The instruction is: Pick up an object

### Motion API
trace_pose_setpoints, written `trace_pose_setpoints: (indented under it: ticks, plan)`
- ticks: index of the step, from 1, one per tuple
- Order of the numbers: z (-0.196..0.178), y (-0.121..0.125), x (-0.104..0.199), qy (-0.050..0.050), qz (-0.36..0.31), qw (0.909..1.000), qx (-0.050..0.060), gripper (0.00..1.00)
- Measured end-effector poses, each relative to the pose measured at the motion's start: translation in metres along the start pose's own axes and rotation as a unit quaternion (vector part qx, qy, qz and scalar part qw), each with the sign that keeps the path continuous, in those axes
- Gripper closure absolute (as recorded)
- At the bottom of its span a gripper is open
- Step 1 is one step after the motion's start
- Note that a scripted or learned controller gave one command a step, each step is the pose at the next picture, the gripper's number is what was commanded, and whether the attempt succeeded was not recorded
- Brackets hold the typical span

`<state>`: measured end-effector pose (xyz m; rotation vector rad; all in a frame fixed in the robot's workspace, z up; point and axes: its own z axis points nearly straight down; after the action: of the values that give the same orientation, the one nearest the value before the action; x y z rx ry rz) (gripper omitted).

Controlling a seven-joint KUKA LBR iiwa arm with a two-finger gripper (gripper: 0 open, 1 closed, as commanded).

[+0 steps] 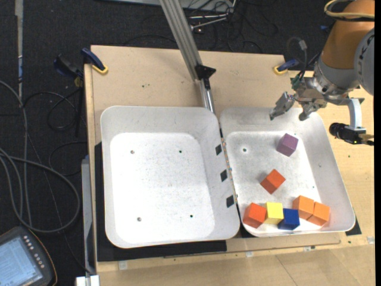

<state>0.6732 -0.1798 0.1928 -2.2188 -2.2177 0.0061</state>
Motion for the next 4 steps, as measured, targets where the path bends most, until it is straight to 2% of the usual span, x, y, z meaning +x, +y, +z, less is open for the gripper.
trace_pose_setpoints:
  ticks: [2, 3, 4]
  plan:
    - [0.101, 0.003, 0.01, 0.0, -0.002, 1.0, -0.001, 0.0]
    - [0.086, 0.005, 0.01, -0.001, -0.002, 1.0, -0.005, 1.0]
    - [0.041, 0.006, 0.015, -0.001, -0.002, 1.0, -0.007, 1.0]
